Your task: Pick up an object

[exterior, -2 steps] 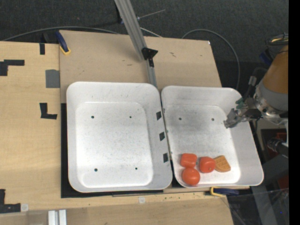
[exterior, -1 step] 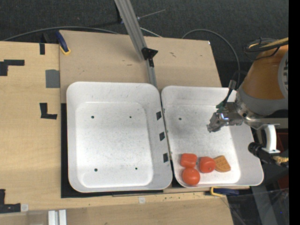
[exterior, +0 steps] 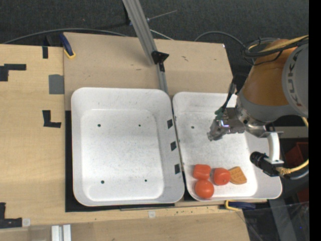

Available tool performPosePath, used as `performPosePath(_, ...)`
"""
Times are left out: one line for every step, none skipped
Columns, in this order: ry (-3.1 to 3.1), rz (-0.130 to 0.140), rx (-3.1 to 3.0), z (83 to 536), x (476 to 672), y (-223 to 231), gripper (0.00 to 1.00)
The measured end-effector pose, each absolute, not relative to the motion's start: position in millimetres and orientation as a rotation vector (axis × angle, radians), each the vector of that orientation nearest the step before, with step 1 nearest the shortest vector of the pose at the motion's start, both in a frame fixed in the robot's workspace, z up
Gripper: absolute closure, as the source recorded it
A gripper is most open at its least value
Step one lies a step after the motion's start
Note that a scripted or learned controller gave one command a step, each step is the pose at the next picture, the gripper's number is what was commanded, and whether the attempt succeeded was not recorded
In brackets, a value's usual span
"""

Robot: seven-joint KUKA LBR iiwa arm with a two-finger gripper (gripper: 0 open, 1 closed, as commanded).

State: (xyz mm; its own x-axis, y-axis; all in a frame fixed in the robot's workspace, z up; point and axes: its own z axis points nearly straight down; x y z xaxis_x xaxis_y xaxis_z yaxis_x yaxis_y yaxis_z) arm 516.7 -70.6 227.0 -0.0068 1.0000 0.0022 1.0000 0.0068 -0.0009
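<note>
On the left we see a shallow white plastic bin (exterior: 120,144), its floor speckled and marked by four small dark dots. Touching its right wall sits the second shallow white plastic bin (exterior: 200,109). Along this bin's near edge lie three round red tomato-like pieces (exterior: 202,171) (exterior: 204,189) (exterior: 221,176), clustered and touching one another; being round, they show no clear long axis. Just right of them, near the near-right corner, lies a small orange wedge-shaped piece (exterior: 238,175), its longer side running roughly left to right. Above the middle of this bin hangs the metal two-finger gripper (exterior: 219,130), apart from the pieces; how its tips stand we cannot tell. The grey arm with its orange band (exterior: 268,87) enters from the right.
</note>
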Motion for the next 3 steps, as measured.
performPosePath(-2.226, 0.002, -2.212, 216.7, 511.0, -20.2, 1.0)
performPosePath(-2.229, -0.001, -2.212, 230.5, 507.1, 32.6, 1.0)
performPosePath(-2.23, 0.0, -2.21, 239.0, 498.8, 87.9, 1.0)
